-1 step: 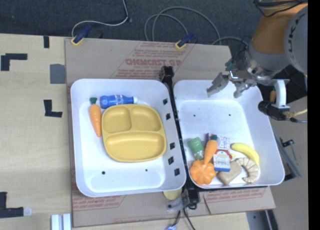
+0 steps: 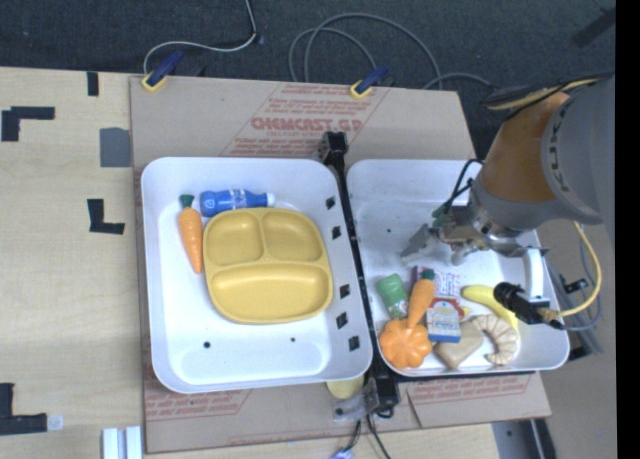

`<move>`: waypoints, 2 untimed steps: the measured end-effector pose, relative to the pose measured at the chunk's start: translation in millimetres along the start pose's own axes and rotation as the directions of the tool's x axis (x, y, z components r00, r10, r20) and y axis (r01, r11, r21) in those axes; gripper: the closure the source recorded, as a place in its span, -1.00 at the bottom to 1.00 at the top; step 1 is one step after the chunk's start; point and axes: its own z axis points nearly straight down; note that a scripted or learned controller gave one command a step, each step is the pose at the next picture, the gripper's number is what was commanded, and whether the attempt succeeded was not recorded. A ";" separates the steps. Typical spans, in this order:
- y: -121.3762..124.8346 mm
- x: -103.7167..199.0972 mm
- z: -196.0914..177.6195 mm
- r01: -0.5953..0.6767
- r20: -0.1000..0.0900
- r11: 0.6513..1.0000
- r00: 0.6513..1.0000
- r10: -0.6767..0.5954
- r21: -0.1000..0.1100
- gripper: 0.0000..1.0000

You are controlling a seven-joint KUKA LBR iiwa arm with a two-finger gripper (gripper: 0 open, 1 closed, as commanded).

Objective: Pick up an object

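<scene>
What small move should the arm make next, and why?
Probably shift the gripper a little toward the carrot in the right bin, then descend. The gripper is now over bare bin floor, and that carrot is among the nearest things.

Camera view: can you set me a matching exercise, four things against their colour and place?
Things:
1. bottle
2. plate
3. banana
4. end effector

Colour and place:
A. yellow, in the right bin
B. blue, in the left bin
C. grey, over the right bin
D. yellow, in the left bin

Pairs: 1-B, 2-D, 3-A, 4-C
</scene>
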 end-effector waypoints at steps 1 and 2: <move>-46.1 35.9 21.7 0.003 0.006 1.000 1.000 -0.003 -0.023 -1.00; -44.1 33.8 10.1 0.001 0.008 1.000 1.000 -0.001 -0.026 1.00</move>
